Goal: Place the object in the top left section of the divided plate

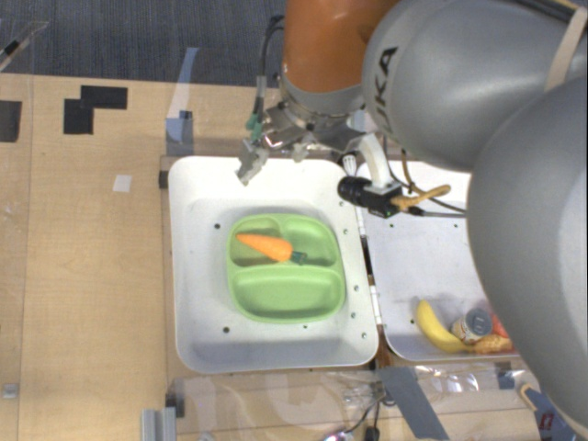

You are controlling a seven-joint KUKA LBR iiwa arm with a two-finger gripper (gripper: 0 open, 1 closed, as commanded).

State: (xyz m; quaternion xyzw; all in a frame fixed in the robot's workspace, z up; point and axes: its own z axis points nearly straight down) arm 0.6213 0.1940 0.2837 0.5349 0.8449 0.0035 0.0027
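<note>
While the carrot point(266, 246) is lying in the top left section of the plate point(285, 297), its leafy end crossing the divider, retreating straight up avoids disturbing it. Arm point(441, 72) is leaning over the left bin's point(197, 338) far edge, gripper point(250, 166) holding nothing; its finger spread cannot be told.

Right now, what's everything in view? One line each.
bins: 2, white, side by side; left, right
plate: 1, green, divided, in left bin
carrot: 1, orange, plate's top left section, green tip over the divider
banana: 1, yellow, right bin, near corner
other items: small, greyish and orange, beside banana, count unclear
arm: 1, grey with orange band, from right
gripper: 1, above left bin's far edge
</note>
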